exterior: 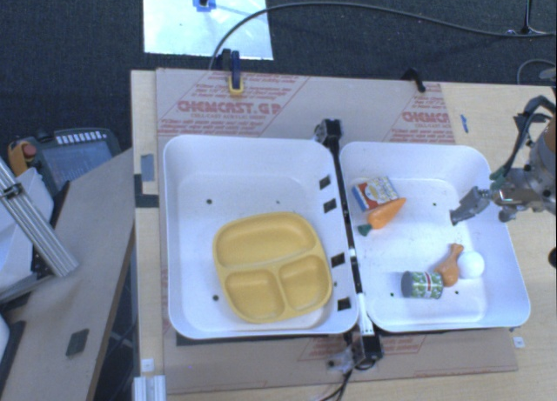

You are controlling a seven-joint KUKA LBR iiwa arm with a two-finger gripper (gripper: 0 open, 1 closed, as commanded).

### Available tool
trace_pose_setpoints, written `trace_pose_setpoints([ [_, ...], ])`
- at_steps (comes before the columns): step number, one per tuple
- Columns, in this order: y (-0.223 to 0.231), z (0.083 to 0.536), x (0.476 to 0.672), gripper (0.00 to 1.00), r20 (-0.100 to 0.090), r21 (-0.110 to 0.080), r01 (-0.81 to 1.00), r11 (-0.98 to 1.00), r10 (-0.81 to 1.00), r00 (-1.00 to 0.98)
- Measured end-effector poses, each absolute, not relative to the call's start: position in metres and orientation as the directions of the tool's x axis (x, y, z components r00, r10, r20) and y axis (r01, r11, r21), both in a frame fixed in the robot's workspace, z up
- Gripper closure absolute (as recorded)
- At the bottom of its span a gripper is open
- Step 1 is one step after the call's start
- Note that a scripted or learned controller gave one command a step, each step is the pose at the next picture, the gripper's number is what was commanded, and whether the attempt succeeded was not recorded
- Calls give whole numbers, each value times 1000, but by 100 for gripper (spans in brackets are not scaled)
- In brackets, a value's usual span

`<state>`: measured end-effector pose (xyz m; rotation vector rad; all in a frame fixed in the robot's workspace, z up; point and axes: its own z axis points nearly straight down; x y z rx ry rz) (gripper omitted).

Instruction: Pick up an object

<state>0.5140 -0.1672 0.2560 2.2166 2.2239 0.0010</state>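
The end effector reaches in from the right and hangs over the upper right part of the right-hand bin, dark fingers pointing left toward the bin's middle; nothing sits between them, and the slanted view does not let one tell how far apart they stand. It seems poised above the bin's contents instead of committed to any one of them, probably because the pick has not yet been lined up. Nearest to it, below, lie a white egg-like ball and an orange drumstick-shaped toy, touching each other, with a small green-and-white can lying on its side just beside the drumstick. Farther left, near the divider, an orange carrot rests against a small red-and-white packet. These loose pieces lie scattered flat on the bin floor, as candidates for picking. The left-hand bin holds a yellow divided tray, and both bins rest on the board-covered surface.
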Motion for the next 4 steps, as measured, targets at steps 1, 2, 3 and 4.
trace_pose_setpoints([
  [1,-158,198,516,0,1,-3,1000,2,1000,-2],
  [2,-168,145,518,0,0,-2,1000,1,1000,-1],
  [3,-171,87,510,0,1,-2,1000,1,1000,-1],
  [4,-171,100,511,100,-1,3,1000,2,1000,-2],
])
